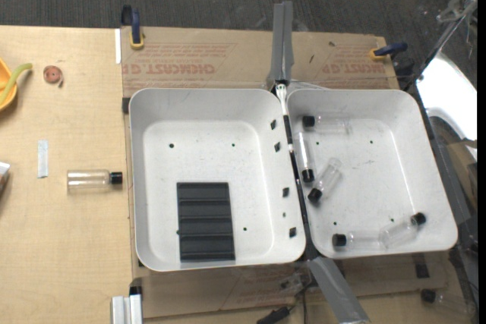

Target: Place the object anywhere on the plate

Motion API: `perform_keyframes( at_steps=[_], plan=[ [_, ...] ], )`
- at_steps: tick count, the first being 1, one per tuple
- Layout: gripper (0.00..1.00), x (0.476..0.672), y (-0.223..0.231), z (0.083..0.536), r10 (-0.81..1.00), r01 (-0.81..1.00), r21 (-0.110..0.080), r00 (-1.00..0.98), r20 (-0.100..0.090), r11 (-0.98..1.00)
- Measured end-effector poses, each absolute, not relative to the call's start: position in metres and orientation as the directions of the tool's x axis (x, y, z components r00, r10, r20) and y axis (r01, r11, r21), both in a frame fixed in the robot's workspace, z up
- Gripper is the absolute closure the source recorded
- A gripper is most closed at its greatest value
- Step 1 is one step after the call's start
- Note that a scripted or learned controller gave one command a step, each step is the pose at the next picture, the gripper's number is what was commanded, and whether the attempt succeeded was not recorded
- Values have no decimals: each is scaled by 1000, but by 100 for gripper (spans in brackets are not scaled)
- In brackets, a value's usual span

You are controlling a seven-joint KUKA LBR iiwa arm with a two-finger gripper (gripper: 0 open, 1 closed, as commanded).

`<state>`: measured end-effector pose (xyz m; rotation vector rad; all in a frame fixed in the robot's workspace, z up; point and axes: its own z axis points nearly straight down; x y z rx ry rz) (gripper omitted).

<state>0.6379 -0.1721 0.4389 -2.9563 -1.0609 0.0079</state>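
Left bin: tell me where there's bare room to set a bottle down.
The left bin has bare floor above and right of the black ridged plate. The right bin is crowded: clear bottles lie along its left wall and near edge.

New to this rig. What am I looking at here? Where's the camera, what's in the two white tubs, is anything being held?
One fixed camera sits above the bench and looks down at a slant. The arm normally reaches in from the right side of this view.

Two shallow white bins stand side by side on cardboard. The left bin has a dark ribbed rectangular plate lying flat near its front wall; that is the target. The right bin holds several small clear vials with black caps, scattered: some along the wall next to the left bin, some near the front edge.

Outside the bins, on the wooden bench to the left, another clear vial lies on its side.

No vial lies on the plate yet.
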Motion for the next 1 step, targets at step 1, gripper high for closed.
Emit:
perform_keyframes(
  at_steps=[1],
  plan=[
    [0,631,-218,440,546,546,-1,838,-4,-838]
  ],
)
